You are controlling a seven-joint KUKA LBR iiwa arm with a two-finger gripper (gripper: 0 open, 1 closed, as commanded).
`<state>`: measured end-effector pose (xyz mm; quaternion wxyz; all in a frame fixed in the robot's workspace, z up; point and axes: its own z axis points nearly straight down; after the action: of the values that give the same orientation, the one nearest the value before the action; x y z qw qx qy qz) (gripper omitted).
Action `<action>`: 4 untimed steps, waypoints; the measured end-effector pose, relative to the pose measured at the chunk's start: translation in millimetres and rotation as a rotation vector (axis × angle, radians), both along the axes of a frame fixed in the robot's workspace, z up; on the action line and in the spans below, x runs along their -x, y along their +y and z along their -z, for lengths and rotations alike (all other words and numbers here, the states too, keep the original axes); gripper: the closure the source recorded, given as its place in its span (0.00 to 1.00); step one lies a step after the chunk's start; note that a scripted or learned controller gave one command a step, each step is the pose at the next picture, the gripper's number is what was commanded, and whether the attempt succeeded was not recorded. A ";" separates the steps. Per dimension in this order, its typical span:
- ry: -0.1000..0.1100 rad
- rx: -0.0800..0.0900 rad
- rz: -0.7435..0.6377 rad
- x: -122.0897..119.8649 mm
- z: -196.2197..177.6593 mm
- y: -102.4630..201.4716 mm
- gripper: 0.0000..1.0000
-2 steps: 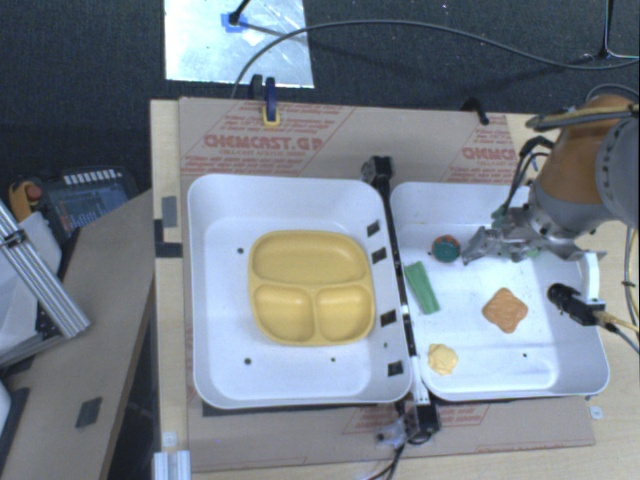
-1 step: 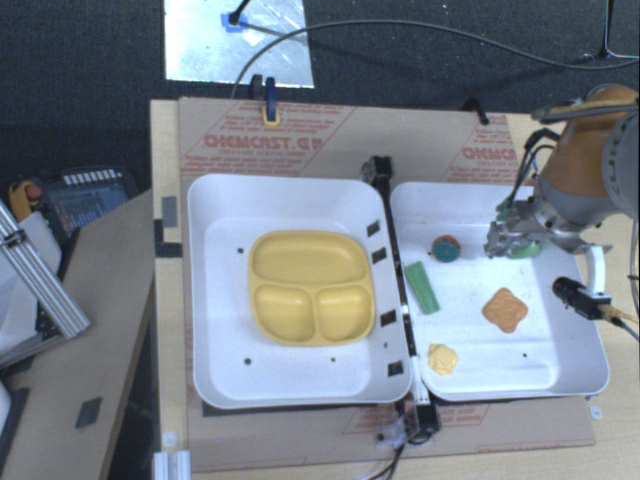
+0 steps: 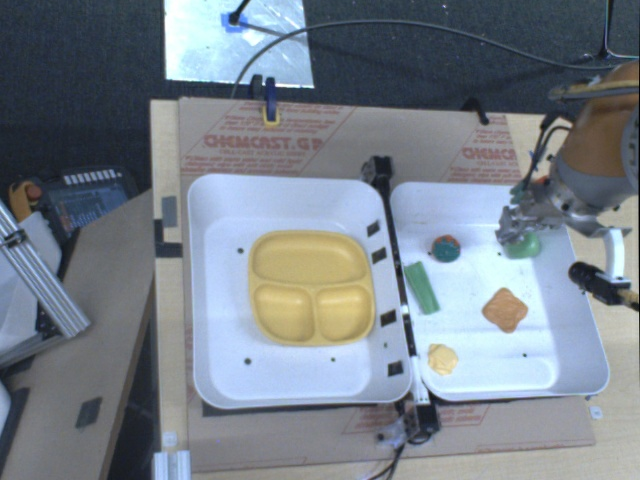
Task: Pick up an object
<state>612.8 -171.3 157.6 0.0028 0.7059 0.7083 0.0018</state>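
Taking the right bin [image 3: 575,368] as landmark: nearest its front wall lies a yellow piece [image 3: 441,359], behind it an orange piece [image 3: 505,310] and a green bar [image 3: 421,288], then a small ball [image 3: 445,248], all loose and apart, presumably scattered for picking. At the far right corner the jaws [image 3: 518,236] stand over a pale green piece [image 3: 524,244]; whether they grip it cannot be told. A yellow tray [image 3: 308,286] sits in the left bin [image 3: 215,268] on the desk [image 3: 330,133].

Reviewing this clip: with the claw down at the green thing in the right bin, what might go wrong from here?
1. The claw sits over the green object near the right bin's far wall; it could knock it away rather than catch it.
2. The view does not settle whether it has a grip, so a lift may come up empty.
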 end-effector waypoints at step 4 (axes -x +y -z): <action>0.005 -0.002 -0.005 -17.0 -84.0 110.3 1.00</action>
<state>629.9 -61.1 241.5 0.0004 0.7040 0.7102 0.0010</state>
